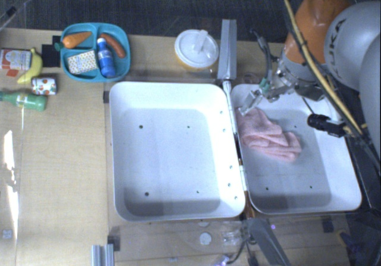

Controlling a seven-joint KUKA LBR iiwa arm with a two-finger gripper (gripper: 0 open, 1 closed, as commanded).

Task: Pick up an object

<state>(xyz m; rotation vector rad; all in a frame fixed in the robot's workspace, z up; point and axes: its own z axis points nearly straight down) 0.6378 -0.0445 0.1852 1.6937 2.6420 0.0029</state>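
Note:
A crumpled pink cloth lies in the right bin, toward its upper left part. My gripper hangs just above the cloth's upper left end, near the bin's back left corner. Its thin fingers point down and left, a little apart, with nothing visible between them. The grey arm with its orange band comes in from the upper right.
The left bin sits beside the right one, divided by a metal rail. Behind the bins stand a white-lidded cup and a blue tray of toy food. Small toys lie at the far left.

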